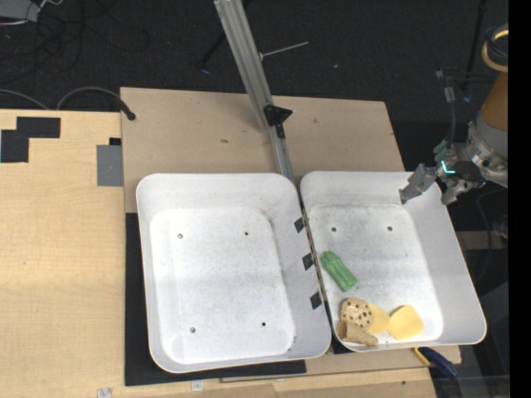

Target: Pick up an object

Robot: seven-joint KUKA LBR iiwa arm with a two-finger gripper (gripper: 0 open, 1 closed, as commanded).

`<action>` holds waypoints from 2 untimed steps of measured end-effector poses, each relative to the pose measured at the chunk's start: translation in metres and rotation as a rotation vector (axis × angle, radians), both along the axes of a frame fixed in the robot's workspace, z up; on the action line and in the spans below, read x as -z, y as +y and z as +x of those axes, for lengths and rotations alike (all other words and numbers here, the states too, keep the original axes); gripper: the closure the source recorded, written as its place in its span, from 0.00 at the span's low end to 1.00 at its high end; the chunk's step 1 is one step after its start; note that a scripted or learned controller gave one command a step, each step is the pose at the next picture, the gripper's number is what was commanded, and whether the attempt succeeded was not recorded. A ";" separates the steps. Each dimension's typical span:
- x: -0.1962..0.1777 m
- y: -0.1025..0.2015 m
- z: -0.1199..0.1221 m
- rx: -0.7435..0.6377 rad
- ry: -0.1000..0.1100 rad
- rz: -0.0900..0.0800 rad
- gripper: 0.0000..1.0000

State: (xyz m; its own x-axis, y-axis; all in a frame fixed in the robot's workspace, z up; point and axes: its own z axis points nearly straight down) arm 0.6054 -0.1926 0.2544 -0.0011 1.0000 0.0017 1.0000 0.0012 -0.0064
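Observation:
Several small objects lie in the right bin (431, 247), toward its near left part. A green oblong piece (338, 270) rests by the divider. In the near corner sit a speckled tan cookie-like piece (357, 313) and a yellow chunk (406, 323), close together. My gripper (433, 189) hangs over the far right corner of that bin, well away from the objects. Its two fingers (413, 186) stand spread apart with nothing between them.
The left bin (158, 222) stands beside the right one, joined by black clips (308, 260). A slanted aluminium rail (249, 65) rises behind the bins. A light wooden tabletop (58, 247) lies to the left.

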 end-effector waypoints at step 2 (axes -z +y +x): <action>0.061 0.001 0.005 0.001 0.002 0.000 0.00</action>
